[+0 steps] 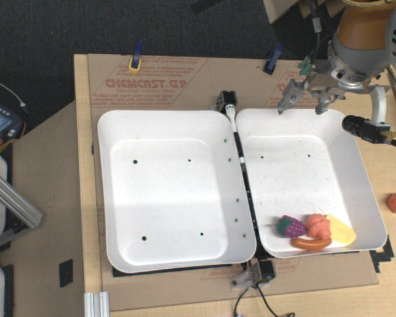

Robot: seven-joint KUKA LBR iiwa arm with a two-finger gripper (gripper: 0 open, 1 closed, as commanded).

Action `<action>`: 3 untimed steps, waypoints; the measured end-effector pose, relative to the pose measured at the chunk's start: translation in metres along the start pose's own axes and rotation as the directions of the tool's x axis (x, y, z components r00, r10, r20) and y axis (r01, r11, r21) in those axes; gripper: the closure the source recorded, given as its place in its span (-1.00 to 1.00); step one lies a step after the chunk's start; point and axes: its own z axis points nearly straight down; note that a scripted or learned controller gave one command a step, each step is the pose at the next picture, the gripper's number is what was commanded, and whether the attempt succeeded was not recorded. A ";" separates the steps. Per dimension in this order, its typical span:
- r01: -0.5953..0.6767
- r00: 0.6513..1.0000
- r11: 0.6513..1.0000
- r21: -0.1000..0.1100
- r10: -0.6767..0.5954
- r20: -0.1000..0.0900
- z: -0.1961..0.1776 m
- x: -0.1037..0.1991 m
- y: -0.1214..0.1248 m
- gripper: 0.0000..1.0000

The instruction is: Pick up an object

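Toy food clustered in the right bin (356,177) at its near right corner: purple grape bunch (291,226), orange-red fruit piece (319,225) just beside it, yellow piece (342,233) toward the right wall, and a red-orange sausage (311,244) lying along the near wall, long axis running left to right, slightly curved, touching the pieces above it. Gripper (303,102) hanging over the far edge of the right bin, well apart from the food, fingers spread wide with nothing between them. Left bin (165,190) alongside, walls touching at the middle. Small orange object (395,203) on the bench beyond the right bin's right wall.
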 end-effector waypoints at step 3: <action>-0.006 1.000 1.000 0.000 0.006 0.001 -0.231 -0.045 -0.171 -1.00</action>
